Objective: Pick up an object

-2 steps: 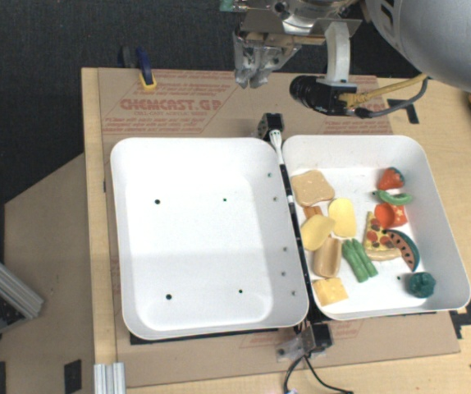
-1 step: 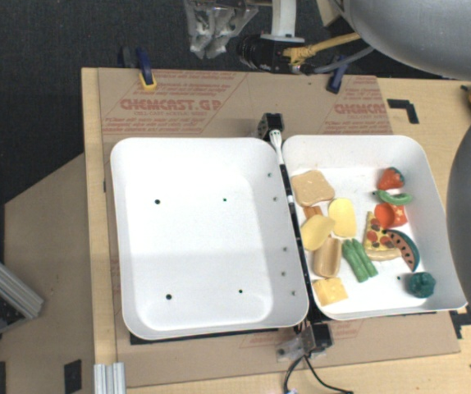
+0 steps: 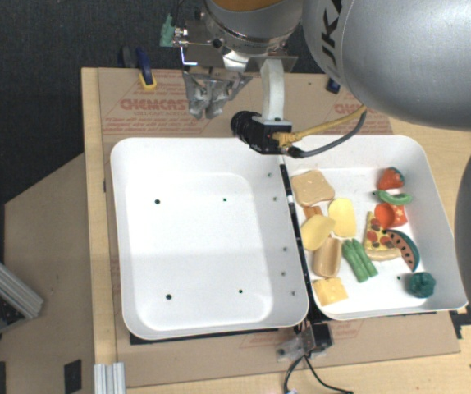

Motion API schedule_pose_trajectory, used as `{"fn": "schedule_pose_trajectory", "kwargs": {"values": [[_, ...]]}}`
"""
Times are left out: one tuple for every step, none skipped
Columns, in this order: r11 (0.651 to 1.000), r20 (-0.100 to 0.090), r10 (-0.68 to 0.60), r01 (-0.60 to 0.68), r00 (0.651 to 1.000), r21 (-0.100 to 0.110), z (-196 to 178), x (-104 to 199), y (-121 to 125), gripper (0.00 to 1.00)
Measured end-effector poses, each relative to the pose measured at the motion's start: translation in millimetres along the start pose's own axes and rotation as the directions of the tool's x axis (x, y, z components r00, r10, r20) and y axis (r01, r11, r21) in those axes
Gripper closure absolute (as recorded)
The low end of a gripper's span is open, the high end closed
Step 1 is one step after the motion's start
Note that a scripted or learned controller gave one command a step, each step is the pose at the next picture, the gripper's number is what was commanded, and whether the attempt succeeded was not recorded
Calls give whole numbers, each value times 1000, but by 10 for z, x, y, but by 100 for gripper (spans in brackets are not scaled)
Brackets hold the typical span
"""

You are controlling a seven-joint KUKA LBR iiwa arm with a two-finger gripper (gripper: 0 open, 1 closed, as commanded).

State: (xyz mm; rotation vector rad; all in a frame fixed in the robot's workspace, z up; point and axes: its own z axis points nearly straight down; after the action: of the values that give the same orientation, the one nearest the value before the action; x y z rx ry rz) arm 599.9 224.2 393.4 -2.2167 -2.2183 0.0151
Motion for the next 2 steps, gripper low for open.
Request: {"fn": "schedule_pose_trajectory", "kwargs": {"values": [[1000,-4,2,-2,1000,-20,-390,-4,672,100],[1000,-7,-2,1,1000,-26,-1512,-1,642,100]]}}
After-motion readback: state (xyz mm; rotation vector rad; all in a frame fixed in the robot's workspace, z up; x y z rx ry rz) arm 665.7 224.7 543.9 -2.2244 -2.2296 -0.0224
